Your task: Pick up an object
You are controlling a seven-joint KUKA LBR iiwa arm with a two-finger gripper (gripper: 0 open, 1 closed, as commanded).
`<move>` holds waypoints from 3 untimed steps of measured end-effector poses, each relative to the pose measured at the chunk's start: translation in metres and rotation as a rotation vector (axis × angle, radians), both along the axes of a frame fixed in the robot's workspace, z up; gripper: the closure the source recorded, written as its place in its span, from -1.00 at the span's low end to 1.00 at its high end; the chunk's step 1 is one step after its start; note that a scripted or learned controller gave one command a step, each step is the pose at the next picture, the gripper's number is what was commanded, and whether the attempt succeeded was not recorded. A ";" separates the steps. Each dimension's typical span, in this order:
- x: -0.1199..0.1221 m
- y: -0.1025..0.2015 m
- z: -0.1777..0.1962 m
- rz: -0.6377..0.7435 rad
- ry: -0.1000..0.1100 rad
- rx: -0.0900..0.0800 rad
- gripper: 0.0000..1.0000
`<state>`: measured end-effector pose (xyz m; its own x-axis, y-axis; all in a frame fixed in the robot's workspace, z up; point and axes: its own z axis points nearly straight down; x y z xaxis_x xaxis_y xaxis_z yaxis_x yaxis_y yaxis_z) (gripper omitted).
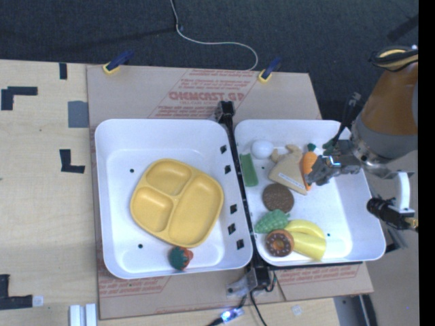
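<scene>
The right bin (353,246) holds several toy foods. Among them are an orange carrot (309,160), a beige wedge (288,172), a brown round cookie (278,197), a white ball (262,148), a green stick (248,170), a green leafy piece (271,221), a chocolate donut (278,243) and a yellow banana (310,240). My gripper (318,174) is low over the right bin, just right of the wedge and right beside the carrot. The arm reaches in from the right edge.
In the left bin (109,182) lie a yellow divided plate (177,202) and a small red and green fruit (180,257) near the front wall. Black clips line the shared bin wall (234,182). A white cable runs over the dark floor behind.
</scene>
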<state>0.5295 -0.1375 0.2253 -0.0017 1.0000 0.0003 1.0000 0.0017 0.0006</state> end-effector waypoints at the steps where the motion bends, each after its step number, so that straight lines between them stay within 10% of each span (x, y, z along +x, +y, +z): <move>1: 0.016 0.045 0.000 0.005 0.002 0.001 1.00; 3: 0.068 0.135 0.001 0.005 0.000 0.001 1.00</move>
<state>0.5980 -0.0026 0.2265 -0.0066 1.0000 0.0014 1.0000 0.0066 0.0008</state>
